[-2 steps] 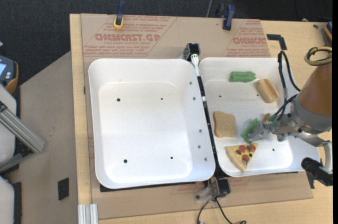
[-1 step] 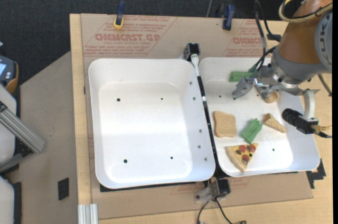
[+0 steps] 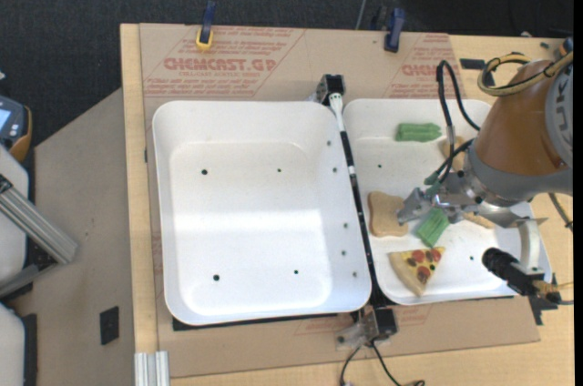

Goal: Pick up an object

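Right bin (image 3: 383, 116) holds pizza slice (image 3: 416, 267), bread (image 3: 385, 214), green block (image 3: 418, 133) (gripper (image 3: 435, 209) state unclear).

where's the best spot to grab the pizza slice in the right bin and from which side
Grip the pizza slice across its wide crust end, where the wedge is broadest, coming straight down from above since it lies flat on the right bin's floor. Its tip points toward the front rim and it looks set apart from the tan piece beside it. The end effector sits just above it, by a green piece.
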You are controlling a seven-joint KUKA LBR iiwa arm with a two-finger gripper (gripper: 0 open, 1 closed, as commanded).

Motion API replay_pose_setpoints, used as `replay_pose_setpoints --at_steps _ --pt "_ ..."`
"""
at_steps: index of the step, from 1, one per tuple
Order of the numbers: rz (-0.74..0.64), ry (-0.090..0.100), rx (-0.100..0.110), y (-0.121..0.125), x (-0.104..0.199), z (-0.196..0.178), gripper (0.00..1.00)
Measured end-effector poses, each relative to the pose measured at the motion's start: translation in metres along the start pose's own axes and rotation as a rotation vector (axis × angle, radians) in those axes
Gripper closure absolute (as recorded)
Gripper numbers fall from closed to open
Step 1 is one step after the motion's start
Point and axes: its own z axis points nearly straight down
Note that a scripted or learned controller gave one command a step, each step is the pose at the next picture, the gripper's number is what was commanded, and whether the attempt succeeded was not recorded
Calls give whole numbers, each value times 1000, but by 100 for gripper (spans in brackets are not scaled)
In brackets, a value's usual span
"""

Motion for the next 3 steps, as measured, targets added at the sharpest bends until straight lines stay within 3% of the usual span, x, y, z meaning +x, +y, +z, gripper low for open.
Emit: replay_pose_setpoints --at_steps 1,2,3 --pt "-2 -3 -10 9 7 45 0" --pt "4 -6 -21 -15 -72 43 0" --pt "-1 -15 -28 9 -123 -114 0"
